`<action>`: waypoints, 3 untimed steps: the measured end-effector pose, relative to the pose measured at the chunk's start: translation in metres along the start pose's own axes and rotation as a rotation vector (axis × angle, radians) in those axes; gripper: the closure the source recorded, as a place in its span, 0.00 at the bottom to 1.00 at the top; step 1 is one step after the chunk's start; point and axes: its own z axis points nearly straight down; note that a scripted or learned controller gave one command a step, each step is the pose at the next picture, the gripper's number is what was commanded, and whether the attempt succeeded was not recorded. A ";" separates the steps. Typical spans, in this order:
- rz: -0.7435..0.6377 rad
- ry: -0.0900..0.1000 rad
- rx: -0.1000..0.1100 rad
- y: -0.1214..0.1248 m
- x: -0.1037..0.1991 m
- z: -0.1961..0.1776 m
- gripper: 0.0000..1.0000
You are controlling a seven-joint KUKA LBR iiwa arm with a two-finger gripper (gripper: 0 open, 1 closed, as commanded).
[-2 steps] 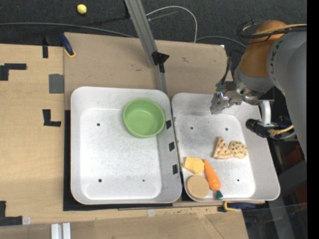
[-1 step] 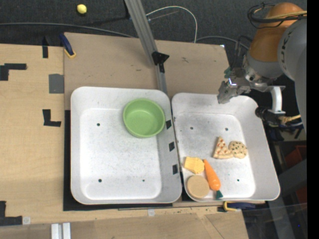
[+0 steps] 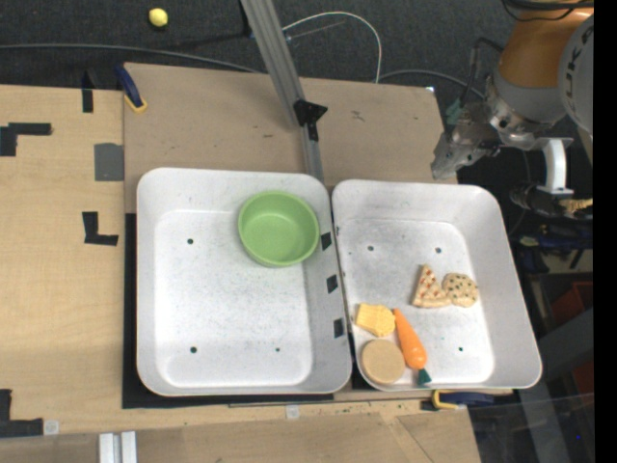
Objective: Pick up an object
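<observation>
- A green bowl (image 3: 279,228) is seen in the left bin (image 3: 164,258), well to the left of the right bin (image 3: 492,258).
- Within the right bin, near its front left corner, a yellow block (image 3: 375,319), a tan disc (image 3: 383,362) and a toy carrot (image 3: 411,344) are grouped.
- Two cookie-like pieces (image 3: 443,289) are placed right of its middle.
- The gripper (image 3: 451,157) is held above the right bin's far edge; nothing is seen in it, and whether it is open cannot be told.
</observation>
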 end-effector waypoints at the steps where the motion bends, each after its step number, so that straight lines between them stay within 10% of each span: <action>1: -0.005 0.003 0.006 -0.004 0.063 0.000 1.00; 3: -0.004 0.002 0.007 -0.018 0.173 -0.002 1.00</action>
